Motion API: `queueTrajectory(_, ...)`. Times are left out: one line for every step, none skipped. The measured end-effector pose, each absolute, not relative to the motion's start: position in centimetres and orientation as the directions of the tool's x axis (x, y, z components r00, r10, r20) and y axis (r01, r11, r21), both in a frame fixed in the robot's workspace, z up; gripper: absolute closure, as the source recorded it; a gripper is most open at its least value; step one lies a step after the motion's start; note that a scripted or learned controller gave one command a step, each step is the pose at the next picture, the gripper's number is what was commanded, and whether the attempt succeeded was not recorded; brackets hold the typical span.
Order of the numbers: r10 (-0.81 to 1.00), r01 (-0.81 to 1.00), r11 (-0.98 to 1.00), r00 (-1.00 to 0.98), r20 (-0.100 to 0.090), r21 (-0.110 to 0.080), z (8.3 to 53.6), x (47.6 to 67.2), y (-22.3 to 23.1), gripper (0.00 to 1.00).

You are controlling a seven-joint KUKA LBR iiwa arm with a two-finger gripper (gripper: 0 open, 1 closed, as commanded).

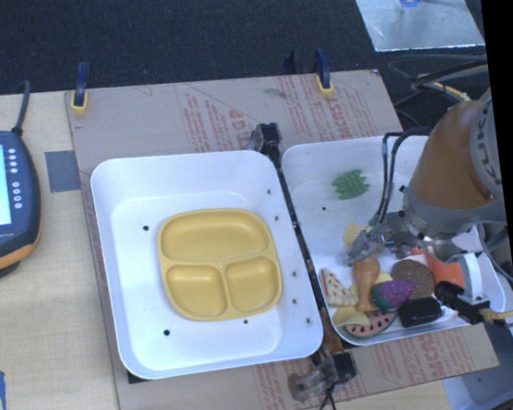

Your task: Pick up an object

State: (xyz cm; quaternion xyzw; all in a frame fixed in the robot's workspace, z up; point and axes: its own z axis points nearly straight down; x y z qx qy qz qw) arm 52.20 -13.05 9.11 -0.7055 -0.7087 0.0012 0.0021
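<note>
Camera view: right bin [322,168], toy food heap, hand [365,244] low over it.
Orange drumstick-like piece [367,279] nearest; likely light, stiff, slick; best pinched mid-shaft. Hand opening: cannot tell.

One fixed overhead view, angled down across both white bins [115,263], arm [452,175] at right.

Bright even overhead light, soft shadows, slightly blurry

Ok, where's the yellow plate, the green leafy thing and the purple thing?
yellow plate [219,262]: camera view, middle ridge between its compartments.
green leafy thing [349,183]: camera view, its middle.
purple thing [396,293]: camera view, its rounded top.
</note>
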Motion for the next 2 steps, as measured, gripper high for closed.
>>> queueTrajectory(1.0,1.0,0.006,-0.006,0.001,-0.007,9.06,50.41,-10.64,0.0)
queueTrajectory(1.0,1.0,0.01,-0.01,0.0,-0.01,10.03,50.37,-10.77,1.0)
